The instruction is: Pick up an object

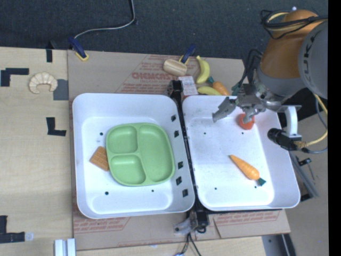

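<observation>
The small red round object [245, 122], maybe a toy tomato, sits in the far part of the right white bin [277, 193], and it looks like the pick target, since the end effector [241, 110] is right above it, touching or nearly so. One grey finger sticks out to the left and the other side is down by the red thing, so I'd call the fingers spread apart, not clamped on anything yet. My guess is we're at the descend-and-close step: next it needs to settle so the red piece sits between the fingers, then squeeze and lift straight up. Further out in the same bin there's an orange plastic carrot [245, 167] lying well clear nearer the front. The left white bin [88, 108] has a green divided plate [140, 154] with a tan cracker-looking piece [99, 158] tucked at its left edge. Beyond the bins, on the surface, there's a yellow banana [203, 70] and a croissant [42, 82].
</observation>
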